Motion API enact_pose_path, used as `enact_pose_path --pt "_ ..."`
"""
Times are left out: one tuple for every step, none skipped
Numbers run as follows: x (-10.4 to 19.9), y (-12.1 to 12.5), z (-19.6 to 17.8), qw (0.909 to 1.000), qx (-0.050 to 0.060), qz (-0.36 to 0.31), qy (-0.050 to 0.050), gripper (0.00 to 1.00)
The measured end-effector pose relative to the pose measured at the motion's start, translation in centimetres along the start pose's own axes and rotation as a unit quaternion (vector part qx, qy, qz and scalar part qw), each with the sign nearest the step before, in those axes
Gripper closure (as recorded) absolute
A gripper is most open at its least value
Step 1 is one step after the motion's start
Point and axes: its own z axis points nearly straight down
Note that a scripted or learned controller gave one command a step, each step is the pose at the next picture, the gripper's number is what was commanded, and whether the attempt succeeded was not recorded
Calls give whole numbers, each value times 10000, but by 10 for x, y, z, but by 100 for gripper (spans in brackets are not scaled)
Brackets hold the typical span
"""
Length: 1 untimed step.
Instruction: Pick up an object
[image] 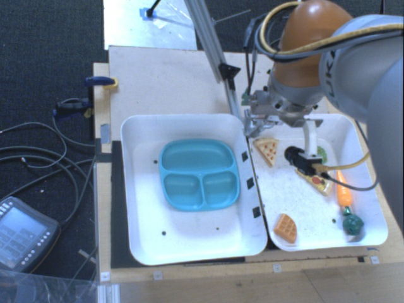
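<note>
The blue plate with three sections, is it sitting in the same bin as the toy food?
No, the blue plate lies alone in the left bin, while the toy food lies in the right bin.

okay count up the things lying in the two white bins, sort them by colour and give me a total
Blue: 1, divided plate
Orange or tan: 4, pizza slice, waffle piece, carrot, slice by the gripper
Dark green: 1, small toy
Total: 6

I work in a robot lab: my desk is bare board on dark carpet, with loose cables, clamps and a control pendant.
</note>
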Motion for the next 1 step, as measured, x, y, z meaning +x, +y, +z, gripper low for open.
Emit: enact_pose_path --pt "45 1 4 10000 -9 4 -3 100"
